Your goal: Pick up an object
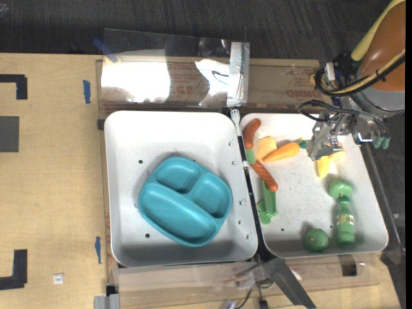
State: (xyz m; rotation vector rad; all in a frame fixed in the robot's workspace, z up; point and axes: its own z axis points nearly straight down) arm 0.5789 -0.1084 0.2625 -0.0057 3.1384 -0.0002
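A teal divided plate point(185, 199) fills the left bin point(122, 134), while the right bin point(376, 234) holds a crowd of toy food: a hot dog point(251, 128) and a second sausage point(265, 176) by the dividing wall, a green pod point(268, 206) below them, an orange carrot point(283, 152) at centre. At upper right the gripper point(325, 145) hangs just above a small yellow piece point(323, 167), nearly touching it; whether its fingers are spread or closed cannot be told. The piece is small and the carrot tip lies close beside, so a grasp could slip off or snag the neighbour. A green bottle point(344, 219) and a lime point(315, 239) lie lower right.
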